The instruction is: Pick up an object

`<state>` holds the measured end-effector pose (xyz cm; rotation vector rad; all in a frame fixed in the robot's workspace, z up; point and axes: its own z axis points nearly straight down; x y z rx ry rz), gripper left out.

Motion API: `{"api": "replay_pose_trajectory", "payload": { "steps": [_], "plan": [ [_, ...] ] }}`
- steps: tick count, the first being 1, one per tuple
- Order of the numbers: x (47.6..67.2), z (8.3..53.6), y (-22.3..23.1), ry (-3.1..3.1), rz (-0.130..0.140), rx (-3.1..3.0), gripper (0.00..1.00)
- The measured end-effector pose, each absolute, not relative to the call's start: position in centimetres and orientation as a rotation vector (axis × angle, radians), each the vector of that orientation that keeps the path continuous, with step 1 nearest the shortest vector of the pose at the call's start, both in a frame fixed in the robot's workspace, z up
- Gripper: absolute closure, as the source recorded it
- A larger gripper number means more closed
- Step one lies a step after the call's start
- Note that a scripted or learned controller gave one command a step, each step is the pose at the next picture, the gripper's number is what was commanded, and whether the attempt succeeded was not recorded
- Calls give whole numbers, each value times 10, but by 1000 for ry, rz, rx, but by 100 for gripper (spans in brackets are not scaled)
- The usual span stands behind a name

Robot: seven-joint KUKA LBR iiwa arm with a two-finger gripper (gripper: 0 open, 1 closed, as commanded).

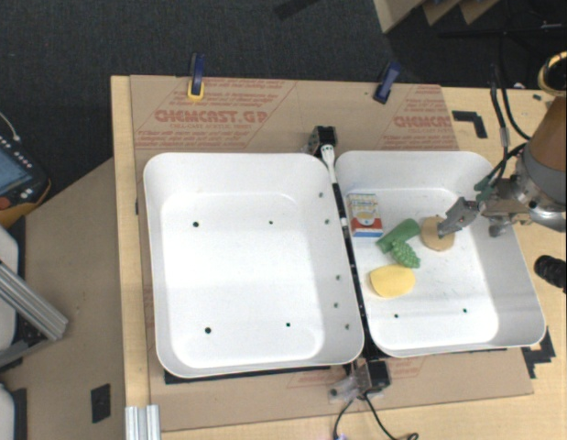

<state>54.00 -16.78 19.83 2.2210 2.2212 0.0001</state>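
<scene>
A single fixed camera looked down at a slant from above the near side of the counter (265,108). It stood far enough back to take in both the left bin (173,181) and the right bin (512,291) whole, with dark floor beyond. The arm (549,168) entered at the right edge.
</scene>
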Motion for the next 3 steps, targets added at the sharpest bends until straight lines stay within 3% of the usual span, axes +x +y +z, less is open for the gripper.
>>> {"api": "replay_pose_trajectory", "payload": {
  "steps": [1, 2, 3],
  "plan": [
    [570, 379, -221, 2204, 12, 2206, 0],
    [569, 379, -218, 2217, 2, 2214, 100],
    [500, 323, -191, 2224, -3, 2228, 100]
  ]
}}
